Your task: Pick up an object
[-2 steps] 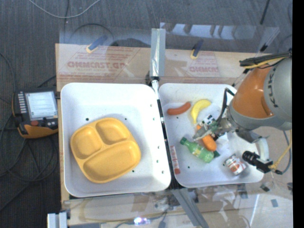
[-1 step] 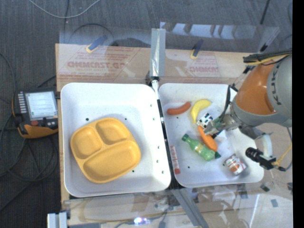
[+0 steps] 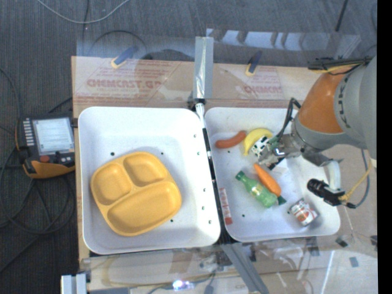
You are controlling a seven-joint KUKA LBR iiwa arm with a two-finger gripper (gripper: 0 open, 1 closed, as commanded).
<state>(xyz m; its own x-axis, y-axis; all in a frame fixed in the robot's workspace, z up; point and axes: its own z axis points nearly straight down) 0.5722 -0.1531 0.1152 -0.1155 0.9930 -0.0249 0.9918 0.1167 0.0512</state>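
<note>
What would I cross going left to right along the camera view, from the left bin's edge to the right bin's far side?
Yellow divided tray → red sausage → green bottle → small can. The banana, carrot and gripper overlap around the bottle's span, so I left them out.

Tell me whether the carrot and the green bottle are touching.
Touching. The camera view shows the carrot lying across the green bottle near its lower end, with no white bin floor between them.
</note>
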